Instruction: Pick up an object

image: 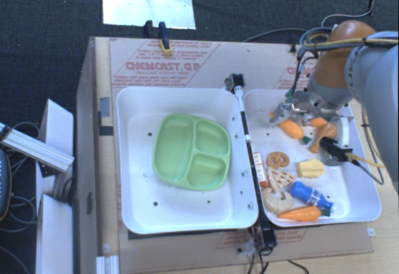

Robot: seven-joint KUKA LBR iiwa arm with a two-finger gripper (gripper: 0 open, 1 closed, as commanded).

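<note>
The bench (187,57) carries two white bins side by side. The left bin (140,204) holds a green divided plate (192,151). The right bin (365,198) holds the small toy foods that the task can choose from.

The grey arm (374,73) comes in from the right and bends down over the far part of the right bin. Its gripper (298,110) is low there, just above or touching an orange piece (291,128). I cannot tell if the gripper is open or closed, because the wrist hides it, and I see nothing clearly held.

Nearer the front of this bin lie a pretzel (278,159), a yellow block (310,168), a waffle piece (282,178), a blue bottle-like toy (312,196) and a carrot (300,214). Another orange-brown piece (321,135) is beside the gripper, on its right.

I think the risk is the crowding. The two orange pieces are very near each other, so the gripper may push one away or pinch only an edge, and then the object slips out when lifting. The gripper is also near the far wall of the bin, which may block a good closing.
</note>
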